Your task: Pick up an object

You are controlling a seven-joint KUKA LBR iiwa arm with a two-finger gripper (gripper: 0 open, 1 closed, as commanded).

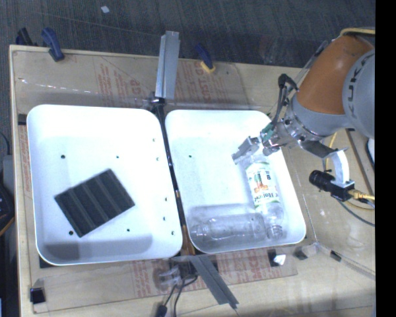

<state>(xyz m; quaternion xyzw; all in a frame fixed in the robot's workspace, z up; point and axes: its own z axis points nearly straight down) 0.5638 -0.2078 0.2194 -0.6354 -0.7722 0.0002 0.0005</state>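
Over the right-hand bin (185, 177) I have the gripper (251, 149) hanging low near the far right corner, just above the cap end of a small labelled bottle (263, 189) that lies lengthwise along the bin's right side. From this slanted view I cannot tell whether the jaws are apart or together, and I see nothing held between them. A larger clear bottle (234, 226) lies crosswise at the near end of the same bin, its right end touching or nearly touching the small bottle's base. The left bin (46, 131) holds a dark ribbed slab (94, 201), well apart from the arm, so I judge the small bottle to be the target. To do this pick well, I would centre the fingers across the bottle's narrow width rather than along its length, and come straight down over the labelled body rather than the neck, where a round, smooth shape could squirt out sideways. I would also keep clear of the bin wall on the right, and close slowly so the bottle settles rather than rolls.
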